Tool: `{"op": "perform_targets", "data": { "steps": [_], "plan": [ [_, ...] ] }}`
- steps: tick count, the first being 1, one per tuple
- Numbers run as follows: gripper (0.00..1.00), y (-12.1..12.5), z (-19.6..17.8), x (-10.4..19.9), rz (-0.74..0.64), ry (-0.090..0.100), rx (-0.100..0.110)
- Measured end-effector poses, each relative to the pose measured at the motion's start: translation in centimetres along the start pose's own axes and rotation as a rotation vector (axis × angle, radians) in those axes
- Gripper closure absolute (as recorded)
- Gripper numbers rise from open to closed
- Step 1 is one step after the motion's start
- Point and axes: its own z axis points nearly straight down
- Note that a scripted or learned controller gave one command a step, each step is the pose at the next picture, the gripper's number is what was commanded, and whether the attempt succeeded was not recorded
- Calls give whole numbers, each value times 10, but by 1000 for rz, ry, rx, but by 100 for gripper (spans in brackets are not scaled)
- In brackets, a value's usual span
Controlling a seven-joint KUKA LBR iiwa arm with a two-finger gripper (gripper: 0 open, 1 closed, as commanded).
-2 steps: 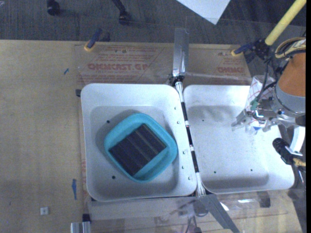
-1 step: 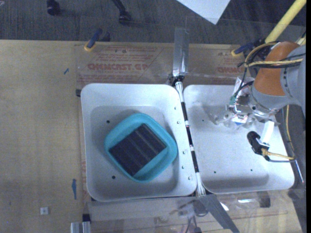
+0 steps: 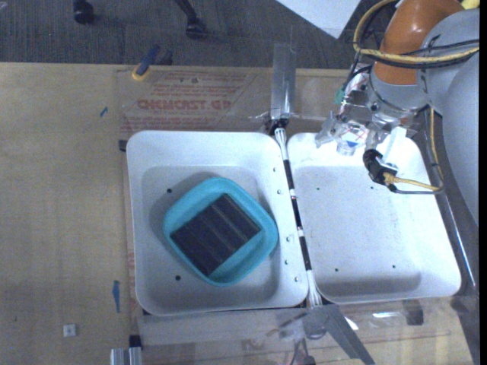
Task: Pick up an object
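gripper over right bin, jaw state unreadable; should cross to teal tray, descend centered over its rim.

Two bins sit side by side on the table. A dish lies in the left bin; the pincer hangs over the right bin's far edge, seemingly.

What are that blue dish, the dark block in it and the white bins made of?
The blue dish looks like smooth molded plastic, from its rounded corners and even color. The dark block looks matte, with ridges across its top; rubber or foam, hard to say. The left bin and right bin look like thin formed white plastic, slightly glossy with soft rounded rims.
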Motion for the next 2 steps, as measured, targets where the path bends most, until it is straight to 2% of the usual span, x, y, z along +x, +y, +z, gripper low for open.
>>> {"op": "perform_targets", "data": {
  "steps": [2],
  "plan": [
    [100, 1, -19, 3, -7, -5, -2]
  ]
}}
